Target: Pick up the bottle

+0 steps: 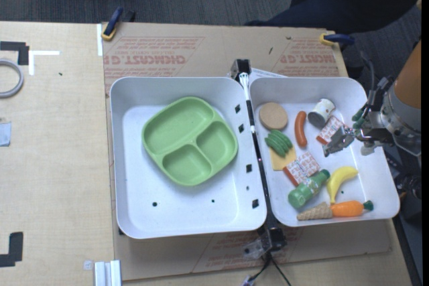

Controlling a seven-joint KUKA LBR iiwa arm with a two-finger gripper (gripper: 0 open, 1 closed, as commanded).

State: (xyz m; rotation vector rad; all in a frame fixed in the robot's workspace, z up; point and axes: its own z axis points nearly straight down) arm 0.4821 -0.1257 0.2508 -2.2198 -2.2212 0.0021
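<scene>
The bottle (308, 189) is green with a lighter label and lies on its side in the right bin (377, 167), near the front, cap end toward the lower left. My gripper (342, 142) hangs over the right half of that bin, reaching in from the right. It sits above and to the right of the bottle and apart from it. A small red and white packet (329, 130) lies just beside the gripper's tip.
Around the bottle lie a banana (340, 180), a carrot (348, 209), a cone (315, 213) and a red checked packet (303, 167). Further back are a sausage (301, 128), a brown disc (273, 116) and a white cup (322, 108). The left bin (134, 201) holds a green divided plate (190, 140).
</scene>
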